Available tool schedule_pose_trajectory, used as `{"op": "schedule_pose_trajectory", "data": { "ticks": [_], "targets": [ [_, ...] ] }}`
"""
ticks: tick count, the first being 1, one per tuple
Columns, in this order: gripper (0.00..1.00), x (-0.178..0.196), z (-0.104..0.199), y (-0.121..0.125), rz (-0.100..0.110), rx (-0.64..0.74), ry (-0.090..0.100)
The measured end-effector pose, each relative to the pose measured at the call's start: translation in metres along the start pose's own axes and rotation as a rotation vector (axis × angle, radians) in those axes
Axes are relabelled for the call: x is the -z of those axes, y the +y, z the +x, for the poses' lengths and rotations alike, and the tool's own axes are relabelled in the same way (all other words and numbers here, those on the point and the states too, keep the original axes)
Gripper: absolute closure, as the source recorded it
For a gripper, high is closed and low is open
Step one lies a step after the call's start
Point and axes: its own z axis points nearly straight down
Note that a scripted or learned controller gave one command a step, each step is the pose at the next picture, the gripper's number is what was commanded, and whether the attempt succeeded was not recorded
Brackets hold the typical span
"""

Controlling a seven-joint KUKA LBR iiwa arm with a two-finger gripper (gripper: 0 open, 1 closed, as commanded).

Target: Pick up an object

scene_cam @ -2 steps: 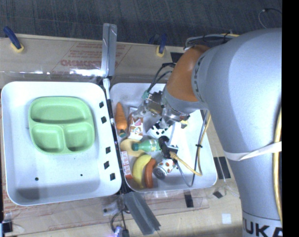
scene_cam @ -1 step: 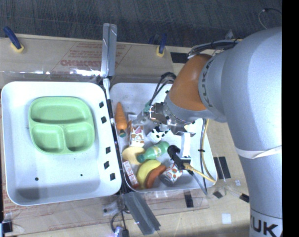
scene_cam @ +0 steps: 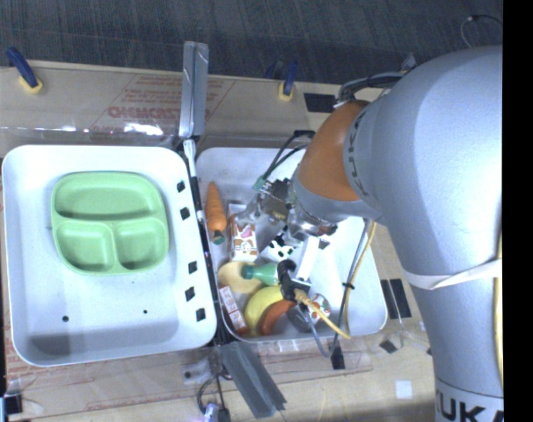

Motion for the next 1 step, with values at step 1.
{"op": "schedule_pose_trajectory", "data": {
  "ticks": [1],
  "targets": [
    [0.00,-0.0004,-0.0047,-0.0053,0.004,-0.230,0.003]
  ]
}}
